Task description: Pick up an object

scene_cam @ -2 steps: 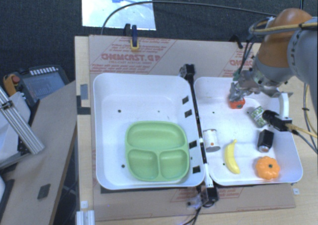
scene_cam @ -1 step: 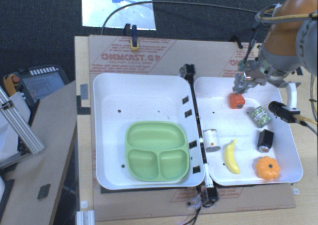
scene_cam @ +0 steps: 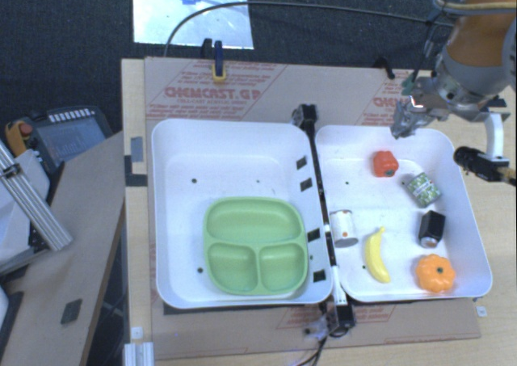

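Observation:
The right bin point(scene_cam: 355, 158) holds an orange-red fruit-like object point(scene_cam: 384, 164), a green patterned block point(scene_cam: 422, 189), a black cylinder point(scene_cam: 430, 229), an orange pumpkin point(scene_cam: 435, 273), a yellow banana point(scene_cam: 375, 254) and a white can point(scene_cam: 343, 228). My gripper point(scene_cam: 404, 124) hangs over the bin's far edge, above and slightly right of the orange-red object. It is high over the bin and touches nothing. No object sits between its fingertips.
The left bin point(scene_cam: 174, 154) carries a green three-compartment plate point(scene_cam: 254, 245). A black divider clamp point(scene_cam: 317, 187) runs between the bins. Cardboard lies under both bins. A cable crosses the dark floor behind.

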`<action>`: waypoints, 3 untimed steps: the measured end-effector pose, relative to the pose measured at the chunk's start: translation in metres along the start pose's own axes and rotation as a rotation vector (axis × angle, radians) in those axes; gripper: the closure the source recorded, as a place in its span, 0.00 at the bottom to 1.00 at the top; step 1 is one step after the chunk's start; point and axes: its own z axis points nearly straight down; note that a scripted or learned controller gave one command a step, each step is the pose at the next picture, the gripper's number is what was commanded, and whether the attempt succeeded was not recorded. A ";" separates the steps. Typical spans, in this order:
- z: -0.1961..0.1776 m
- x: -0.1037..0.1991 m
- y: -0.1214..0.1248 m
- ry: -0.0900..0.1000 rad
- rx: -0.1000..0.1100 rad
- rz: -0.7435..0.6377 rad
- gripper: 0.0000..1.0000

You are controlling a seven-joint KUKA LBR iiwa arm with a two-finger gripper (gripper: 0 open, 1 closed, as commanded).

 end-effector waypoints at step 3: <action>0.016 0.147 0.021 0.003 0.008 -0.003 1.00</action>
